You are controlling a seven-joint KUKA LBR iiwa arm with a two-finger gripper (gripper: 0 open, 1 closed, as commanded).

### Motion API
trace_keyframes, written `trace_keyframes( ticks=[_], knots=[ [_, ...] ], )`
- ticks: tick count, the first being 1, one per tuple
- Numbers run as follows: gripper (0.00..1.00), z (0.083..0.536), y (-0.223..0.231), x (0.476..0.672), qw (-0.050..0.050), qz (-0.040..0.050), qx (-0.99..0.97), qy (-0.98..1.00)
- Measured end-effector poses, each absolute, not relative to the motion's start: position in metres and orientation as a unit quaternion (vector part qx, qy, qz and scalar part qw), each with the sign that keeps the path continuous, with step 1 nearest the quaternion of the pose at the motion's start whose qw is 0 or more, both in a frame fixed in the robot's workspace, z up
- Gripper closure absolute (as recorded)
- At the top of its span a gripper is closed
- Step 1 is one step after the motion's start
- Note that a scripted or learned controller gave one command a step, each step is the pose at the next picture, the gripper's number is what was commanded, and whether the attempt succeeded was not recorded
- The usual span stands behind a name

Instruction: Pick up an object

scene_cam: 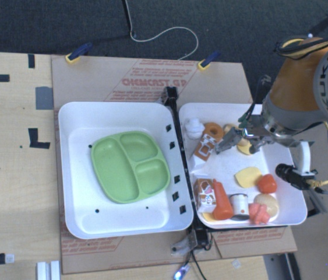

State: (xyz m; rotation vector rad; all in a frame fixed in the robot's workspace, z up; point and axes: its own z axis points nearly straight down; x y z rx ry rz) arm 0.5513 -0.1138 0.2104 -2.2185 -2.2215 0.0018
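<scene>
gripper (231, 140) low over right bin (296, 217), jaw state unclear. donut (213, 130) just beyond, packet (204, 149) beside. centre over one item, descend straight, close firmly.

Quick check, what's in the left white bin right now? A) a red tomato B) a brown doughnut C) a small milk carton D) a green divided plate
D: the green divided plastic plate lies alone in the left white bin; the small toy food items sit in the right white bin.
</scene>
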Motion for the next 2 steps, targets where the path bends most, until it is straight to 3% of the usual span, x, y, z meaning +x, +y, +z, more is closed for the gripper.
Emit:
trace_keyframes(
  ticks=[1, 2],
  knots=[
    [0.00, 0.190, -0.046, 0.494, 0.004, 0.0019, -0.705, -0.709],
    [1.00, 0.201, -0.049, 0.496, 0.002, 0.0015, -0.706, -0.708]
  ],
)
